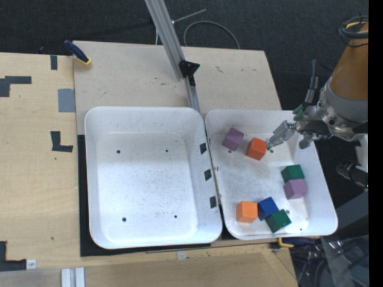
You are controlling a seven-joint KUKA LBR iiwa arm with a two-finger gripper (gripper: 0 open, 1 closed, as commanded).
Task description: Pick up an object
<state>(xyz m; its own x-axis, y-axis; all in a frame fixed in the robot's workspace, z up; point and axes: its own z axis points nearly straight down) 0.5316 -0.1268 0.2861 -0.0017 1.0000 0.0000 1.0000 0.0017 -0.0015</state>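
The hand [276,141] hangs low over the right bin [317,220], near that bin's far right part, its slim grey fingers [281,133] slanting down toward the bin's middle. Their tips end just beside the orange cube [257,148], on its right side; whether they touch it cannot be told. Nothing sits between the fingers that can be made out, and the gap between them is too small and blurred to judge, so whether the hand is released or clenched cannot be told.

The orange cube lies in the far half of the right bin, with a purple cube [233,139] just beside it toward the bin's far left corner. Along the right wall sit a green cube [292,173] and a second purple cube [295,188], touching. Near the bin's near edge a second orange cube [246,211], a blue cube [267,207] and a dark green cube [278,220] huddle together; the blue one is partly hidden by its neighbours.

The left bin [96,160] sits alongside on the desk [36,160]. The arm's orange band [353,70] is cut off by the right edge, and the wrist beneath it is a blur of grey parts.
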